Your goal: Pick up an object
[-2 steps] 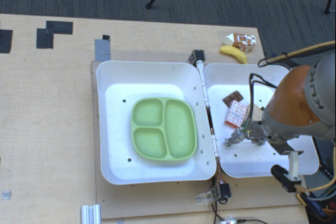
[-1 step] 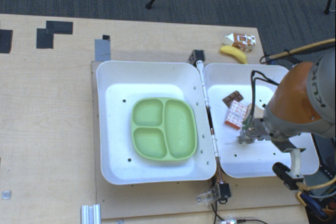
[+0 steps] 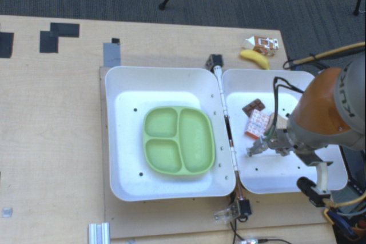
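Observation:
In the right bin (image 3: 320, 180) lie a small brown block (image 3: 253, 106) and, just below it, a red and white packet (image 3: 257, 123). My gripper (image 3: 257, 147) hangs low over the bin floor, just below the packet's lower edge and close to it. The grey arm with its orange band (image 3: 320, 107) reaches in from the right and hides the bin's right part. Nothing is seen held in the gripper.
A green divided plate (image 3: 178, 141) lies in the left bin (image 3: 123, 123). Outside the bins, behind the right one, rest a yellow banana (image 3: 254, 58) and a small carton (image 3: 264, 43). A divider bar (image 3: 225, 117) runs between the bins.

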`<state>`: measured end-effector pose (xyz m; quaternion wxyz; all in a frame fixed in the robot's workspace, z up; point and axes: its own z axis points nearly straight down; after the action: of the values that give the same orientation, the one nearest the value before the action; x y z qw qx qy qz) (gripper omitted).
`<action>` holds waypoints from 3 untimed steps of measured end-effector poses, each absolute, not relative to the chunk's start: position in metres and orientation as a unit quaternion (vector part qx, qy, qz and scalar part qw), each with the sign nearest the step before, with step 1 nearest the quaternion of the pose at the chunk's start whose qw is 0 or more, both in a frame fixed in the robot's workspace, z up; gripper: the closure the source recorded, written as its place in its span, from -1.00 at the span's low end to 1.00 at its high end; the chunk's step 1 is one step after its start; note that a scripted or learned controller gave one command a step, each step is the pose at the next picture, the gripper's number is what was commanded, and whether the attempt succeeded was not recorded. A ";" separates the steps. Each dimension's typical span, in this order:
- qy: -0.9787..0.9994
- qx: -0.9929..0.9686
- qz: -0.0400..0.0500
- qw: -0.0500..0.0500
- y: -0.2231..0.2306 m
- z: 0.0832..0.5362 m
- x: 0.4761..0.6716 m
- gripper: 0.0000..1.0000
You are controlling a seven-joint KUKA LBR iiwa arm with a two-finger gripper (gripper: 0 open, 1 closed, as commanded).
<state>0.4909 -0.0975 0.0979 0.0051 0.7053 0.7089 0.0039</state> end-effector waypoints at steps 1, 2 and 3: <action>0.710 0.704 0.005 0.006 -0.097 0.108 0.492 1.00; 0.710 0.704 0.005 0.006 -0.097 0.108 0.492 -1.00; 0.711 0.703 0.007 0.007 -0.096 0.119 0.494 1.00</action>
<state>0.4940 -0.0961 0.1189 0.0072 0.7032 0.7109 0.0067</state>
